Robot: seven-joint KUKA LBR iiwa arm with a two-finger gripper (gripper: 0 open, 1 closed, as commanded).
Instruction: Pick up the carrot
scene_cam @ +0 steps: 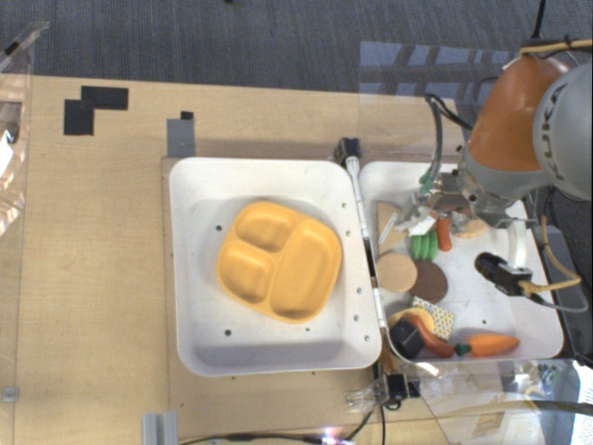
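Carrot (492, 345) lies well apart from pincer (435, 213), right bin (547, 327).

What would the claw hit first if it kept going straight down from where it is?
Probably the small orange-red piece beside the green item, just under the claw. Depth is unclear. The carrot lies off that line.

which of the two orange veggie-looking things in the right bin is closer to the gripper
The small orange-red piece beside the green item, just under the gripper. The carrot lies at the bin's near edge.
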